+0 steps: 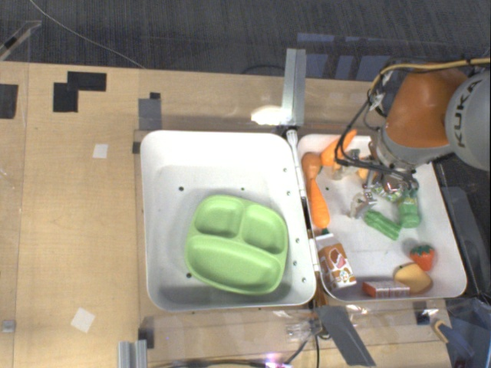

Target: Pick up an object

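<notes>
A wooden tabletop [69, 228] carries two shallow white bins side by side, seen from above at a slant. The left bin [165, 167] holds a lime-green divided plate [238, 244] with three compartments, lying slightly toward the near side of the bin.

The right bin [453, 274] holds a scatter of small items. A long orange carrot [317, 202] lies along the bin's left wall, next to the divider between the bins. Beyond the carrot's far end sits an orange rounded object [331, 153], partly hidden. Nearer the viewer than the carrot, a small brown and white carton [337, 265] lies flat. To the carton's right, a small red box [385, 288] lies against the near wall, with a yellow-orange rounded object [413, 277] touching it. Just beyond that is a red strawberry-like toy [423, 256] with a green top.

To the right of the carrot, in the bin's middle, two green pieces [393, 217] lie close together. The grey arm [430, 113], with its orange band, reaches in from the right, and its pincer [377, 196] points down over the bin just beside those green pieces. Whether the pincer is spread or closed, and whether it grips anything, cannot be made out among the cables and metal parts.
</notes>
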Available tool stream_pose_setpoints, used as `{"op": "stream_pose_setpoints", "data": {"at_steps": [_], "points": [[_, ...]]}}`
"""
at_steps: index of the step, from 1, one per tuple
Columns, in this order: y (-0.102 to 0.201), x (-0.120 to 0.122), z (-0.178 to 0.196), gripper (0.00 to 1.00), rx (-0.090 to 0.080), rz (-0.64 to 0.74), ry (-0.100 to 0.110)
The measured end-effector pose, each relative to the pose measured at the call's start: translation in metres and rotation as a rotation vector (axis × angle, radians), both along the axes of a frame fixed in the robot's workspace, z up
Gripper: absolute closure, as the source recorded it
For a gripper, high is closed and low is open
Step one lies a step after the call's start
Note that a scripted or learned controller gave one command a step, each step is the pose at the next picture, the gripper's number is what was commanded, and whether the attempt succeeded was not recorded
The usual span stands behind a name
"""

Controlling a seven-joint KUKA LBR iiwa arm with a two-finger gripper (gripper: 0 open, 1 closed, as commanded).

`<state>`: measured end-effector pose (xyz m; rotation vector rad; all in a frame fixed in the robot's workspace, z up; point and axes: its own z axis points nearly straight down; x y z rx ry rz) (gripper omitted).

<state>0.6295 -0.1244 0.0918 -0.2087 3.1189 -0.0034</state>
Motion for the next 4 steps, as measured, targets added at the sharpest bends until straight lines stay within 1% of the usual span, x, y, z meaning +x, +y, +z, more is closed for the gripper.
{"op": "stream_pose_setpoints", "data": {"at_steps": [1,2,3,4], "points": [[0.002,0.034,-0.003,0.0,0.0,0.17,0.046],[0.004,0.043,0.013,1.0,-0.006,0.168,0.002],[-0.009,0.043,0.134,1.0,0.001,-0.113,-0.004],[0.031,0.042,0.173,1.0,0.006,-0.305,0.002]]}}
